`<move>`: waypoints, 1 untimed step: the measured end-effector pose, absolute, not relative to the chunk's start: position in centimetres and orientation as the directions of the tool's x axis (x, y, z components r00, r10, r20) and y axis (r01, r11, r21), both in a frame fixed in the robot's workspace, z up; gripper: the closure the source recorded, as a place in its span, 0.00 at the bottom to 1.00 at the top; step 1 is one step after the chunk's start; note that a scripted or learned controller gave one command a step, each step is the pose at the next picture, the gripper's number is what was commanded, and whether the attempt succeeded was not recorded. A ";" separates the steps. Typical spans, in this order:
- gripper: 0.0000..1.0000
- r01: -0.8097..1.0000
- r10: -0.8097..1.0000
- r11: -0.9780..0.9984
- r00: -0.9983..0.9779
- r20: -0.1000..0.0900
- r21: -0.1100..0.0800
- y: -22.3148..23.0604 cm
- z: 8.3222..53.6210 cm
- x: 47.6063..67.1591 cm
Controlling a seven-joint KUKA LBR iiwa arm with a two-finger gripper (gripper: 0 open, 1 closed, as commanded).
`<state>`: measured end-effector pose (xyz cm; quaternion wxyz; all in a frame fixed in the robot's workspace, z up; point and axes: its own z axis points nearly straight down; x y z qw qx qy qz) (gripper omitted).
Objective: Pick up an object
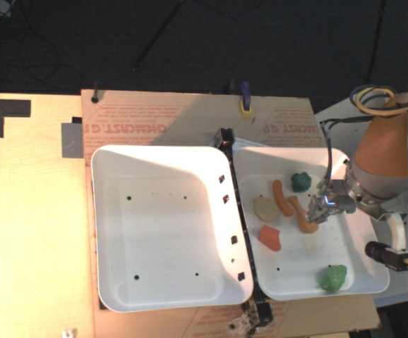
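Two shallow white bins sit side by side on the surface [28, 210], over a brown cardboard sheet [162, 122]. The left bin [109, 224] shows bare white floor with small dark holes. The right bin [309, 284] carries five loose items. A dark green lump [301, 182] lies near its far edge, towards the right. An orange sausage-shaped piece [283, 198] lies near the middle, slanted, with a tan flat disc [266, 209] just beside it on the side nearer the divider. A second orange piece [304, 218], curved, lies just beside the first on its right side. A red block [271, 238] sits nearer the front edge, close to the disc but apart from it. A bright green lump [333, 278] rests near the front right corner, well apart from the rest. The arm [383, 153], grey with an orange band, reaches in over the right edge of the right bin. The hand [323, 206] hangs low at the upper end of the curved orange piece, and appears to touch it; whether its fingers stand apart or closed on that piece cannot be told, as metal parts and glare obscure them. A blue clamp [245, 97] grips the cardboard at its far edge. Black clips [225, 138] join the bins along the divider.
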<state>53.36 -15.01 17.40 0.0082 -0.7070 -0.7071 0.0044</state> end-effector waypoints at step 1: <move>1.00 1.000 1.000 0.005 -0.005 -0.002 0.017 -11.7 35.3 54.7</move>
